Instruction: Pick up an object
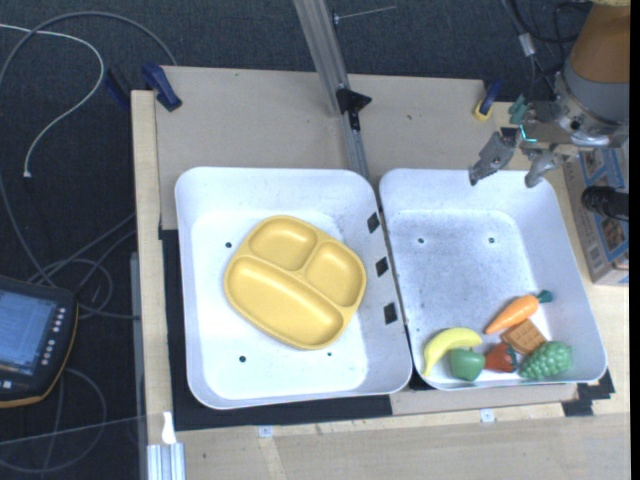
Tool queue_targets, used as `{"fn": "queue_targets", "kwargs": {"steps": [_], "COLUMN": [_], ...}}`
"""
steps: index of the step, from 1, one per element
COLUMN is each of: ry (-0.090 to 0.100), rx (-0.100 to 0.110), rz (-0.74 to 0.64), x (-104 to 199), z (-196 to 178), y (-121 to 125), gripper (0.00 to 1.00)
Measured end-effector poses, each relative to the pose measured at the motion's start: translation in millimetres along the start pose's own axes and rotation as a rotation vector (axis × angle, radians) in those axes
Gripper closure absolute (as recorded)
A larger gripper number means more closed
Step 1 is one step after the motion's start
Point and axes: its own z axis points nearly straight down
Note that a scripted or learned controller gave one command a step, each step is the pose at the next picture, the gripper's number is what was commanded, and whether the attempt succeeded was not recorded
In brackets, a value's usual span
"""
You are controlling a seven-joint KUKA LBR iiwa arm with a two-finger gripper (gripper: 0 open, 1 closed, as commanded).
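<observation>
Toy foods lie bunched in the right bin's (450, 258) near right corner: an orange carrot (514, 312), a yellow banana (447, 345), a green apple (465, 364), a red piece (499, 358), a brown cracker-like piece (524, 339) and green broccoli (547, 360). My gripper (514, 165) hangs over the far right rim of that bin, well away from the foods. Its two fingers are spread apart, open, with nothing between them.
The left bin (200, 268) holds a yellow divided plate (295, 281). A metal pole (322, 28) rises from the back of the bench between the bins. Cables lie on the floor at left, and a tablet (30, 338) sits at the left edge.
</observation>
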Motion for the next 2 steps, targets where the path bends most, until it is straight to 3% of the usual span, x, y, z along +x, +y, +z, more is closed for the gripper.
{"fn": "queue_targets", "kwargs": {"steps": [1,2], "ry": [0.0,0.0], "rx": [0.0,0.004], "rz": [0.0,0.001], "x": [0.0,-2.1], "z": [0.0,43.4], "y": [0.0,-4.8], "gripper": [0.0,0.0]}}
